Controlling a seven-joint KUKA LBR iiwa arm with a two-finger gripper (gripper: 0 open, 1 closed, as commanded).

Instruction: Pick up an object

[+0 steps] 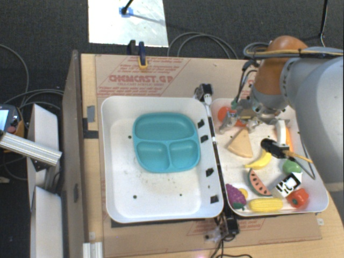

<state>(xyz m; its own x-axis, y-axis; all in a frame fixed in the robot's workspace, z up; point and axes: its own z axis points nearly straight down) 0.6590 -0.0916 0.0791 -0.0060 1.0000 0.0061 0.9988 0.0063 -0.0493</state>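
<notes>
The bench (86, 160) carries a brown cardboard sheet (161, 77) printed with red lettering. Two shallow white bins rest side by side on the sheet. The left bin (121, 198) occupies the centre; the right bin (317, 198) touches it on its 3 o'clock side. A blue and yellow clamp (142, 55) grips the cardboard edge at 12 o'clock.

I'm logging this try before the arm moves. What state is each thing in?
Tray: flat in the left bin, holding nothing.
Cheese wedge: lying in the right bin.
Banana: lying beside the cheese wedge.
Watermelon slice: lying flat.
Corn: on its side at the bin's near rim.
Grapes: lying by the corn.
Gripper: low over the right bin's far end.
</notes>
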